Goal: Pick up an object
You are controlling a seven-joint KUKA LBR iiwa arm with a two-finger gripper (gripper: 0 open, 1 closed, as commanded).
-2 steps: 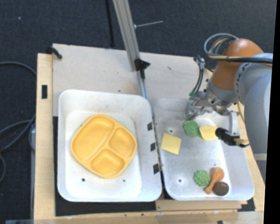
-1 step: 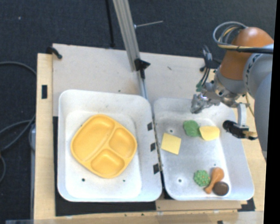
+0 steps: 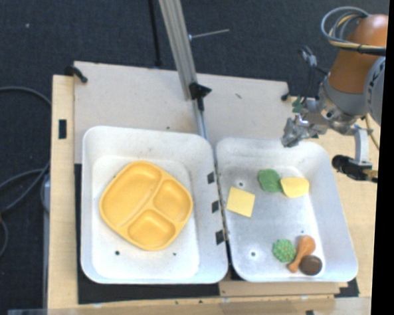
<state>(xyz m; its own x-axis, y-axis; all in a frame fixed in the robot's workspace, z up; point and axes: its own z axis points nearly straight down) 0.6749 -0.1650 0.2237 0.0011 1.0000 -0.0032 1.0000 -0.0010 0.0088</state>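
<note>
- The arm [image 3: 353, 60] comes in from the right, grey with its orange band high up near the corner, and its gripper [image 3: 293, 136] hangs over the far edge of the right bin [image 3: 250, 157].
- The gripper's tip is small and partly lost against the bin's white rim, so I cannot tell if the fingers are spread or pressed together; nothing shows between them.
- In the right bin, well in front of the gripper, a dark green round piece [image 3: 269, 180] lies touching a yellow rounded piece [image 3: 294, 187] on its right.
- To the left of that pair, near the bin's left wall, a flat yellow square [image 3: 241, 202], like a slice of cheese, lies on its own.
- At the near right corner of the same bin a lighter green knobbly piece [image 3: 284, 250] sits just beside an orange-brown drumstick-shaped toy [image 3: 302, 249], whose near end touches a dark brown round piece [image 3: 311, 265].
- All of these objects rest on the bin floor, none of them lifted and none touching the gripper.
- The left bin [image 3: 98, 147] holds a yellow divided plate [image 3: 146, 204] with three compartments, lying flat and turned at an angle to the bin's walls.
- A metal post [image 3: 181, 43] slants up from the back of the bench [image 3: 141, 97], its foot near the seam between the two bins.
- Dark cables [image 3: 13, 169] trail over the floor to the left of the bench.
</note>
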